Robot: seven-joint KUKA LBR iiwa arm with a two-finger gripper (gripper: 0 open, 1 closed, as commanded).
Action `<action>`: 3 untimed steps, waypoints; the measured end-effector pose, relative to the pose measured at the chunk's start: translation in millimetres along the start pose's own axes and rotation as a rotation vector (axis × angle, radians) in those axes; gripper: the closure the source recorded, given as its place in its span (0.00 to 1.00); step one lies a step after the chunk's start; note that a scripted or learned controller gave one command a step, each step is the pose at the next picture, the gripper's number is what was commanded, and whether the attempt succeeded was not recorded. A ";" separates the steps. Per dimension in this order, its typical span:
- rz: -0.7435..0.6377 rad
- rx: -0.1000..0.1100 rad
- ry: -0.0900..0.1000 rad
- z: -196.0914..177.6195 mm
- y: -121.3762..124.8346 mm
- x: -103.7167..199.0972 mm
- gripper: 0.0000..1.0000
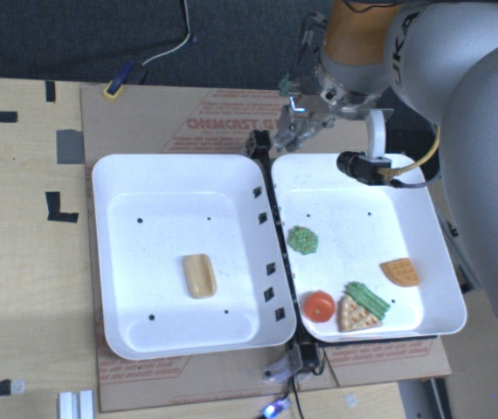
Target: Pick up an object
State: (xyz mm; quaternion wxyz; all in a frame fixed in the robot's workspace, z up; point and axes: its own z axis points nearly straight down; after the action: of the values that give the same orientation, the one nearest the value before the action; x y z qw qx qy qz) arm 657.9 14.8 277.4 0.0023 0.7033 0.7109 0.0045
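Nearest you, the tomato [319, 305] sits by the right bin's [424, 225] front rim, touching a waffle wedge [356, 316] with a green bean [368, 298] on it. Orange cookie [400, 271] is near the right wall, broccoli [302, 239] near the divider. Bread roll [199, 275] lies alone in the left bin [118, 234]. Gripper [297, 127] hangs above the back rim where the bins meet; you cannot tell how wide it stands, and nothing shows in it. Pick not yet begun, I'd judge. Roll has most open room; the tomato cluster is cramped against the rim.
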 end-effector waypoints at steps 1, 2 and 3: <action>0.002 0.011 -0.001 20.2 10.7 82.9 1.00; 0.009 0.014 -0.005 48.5 10.1 95.2 1.00; 0.007 0.014 -0.004 72.2 10.0 127.9 1.00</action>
State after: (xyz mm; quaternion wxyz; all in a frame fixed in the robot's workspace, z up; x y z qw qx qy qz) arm 667.2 143.0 205.7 -0.0012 0.7059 0.7083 -0.0019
